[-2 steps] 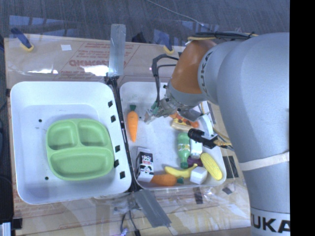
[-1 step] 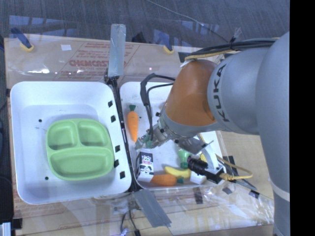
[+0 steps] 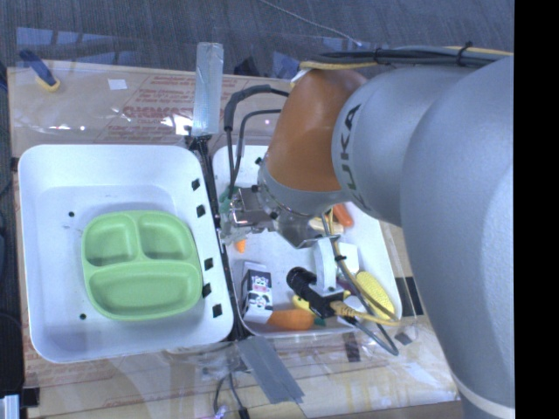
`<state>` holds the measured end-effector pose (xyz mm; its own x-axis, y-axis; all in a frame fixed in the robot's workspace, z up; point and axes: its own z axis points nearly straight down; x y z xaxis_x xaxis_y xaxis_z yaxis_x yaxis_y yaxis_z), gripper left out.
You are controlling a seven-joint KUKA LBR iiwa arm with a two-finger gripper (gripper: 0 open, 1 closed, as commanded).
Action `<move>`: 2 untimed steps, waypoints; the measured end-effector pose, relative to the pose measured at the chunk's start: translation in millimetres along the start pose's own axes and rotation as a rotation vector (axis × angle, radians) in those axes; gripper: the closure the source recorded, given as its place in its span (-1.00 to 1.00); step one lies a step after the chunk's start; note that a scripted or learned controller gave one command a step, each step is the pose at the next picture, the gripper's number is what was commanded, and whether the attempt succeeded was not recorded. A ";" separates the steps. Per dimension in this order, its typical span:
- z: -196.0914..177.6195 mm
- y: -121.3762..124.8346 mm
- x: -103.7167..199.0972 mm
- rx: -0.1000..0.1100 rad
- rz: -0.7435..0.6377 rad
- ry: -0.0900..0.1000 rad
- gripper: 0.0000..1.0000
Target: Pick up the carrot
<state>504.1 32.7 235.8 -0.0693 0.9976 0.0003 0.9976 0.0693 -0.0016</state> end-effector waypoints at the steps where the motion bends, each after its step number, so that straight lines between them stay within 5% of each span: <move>1: 45.6 -33.9 -72.6 0.005 -0.090 -0.001 1.00; 2: 23.3 -29.0 -21.7 0.001 0.346 0.001 1.00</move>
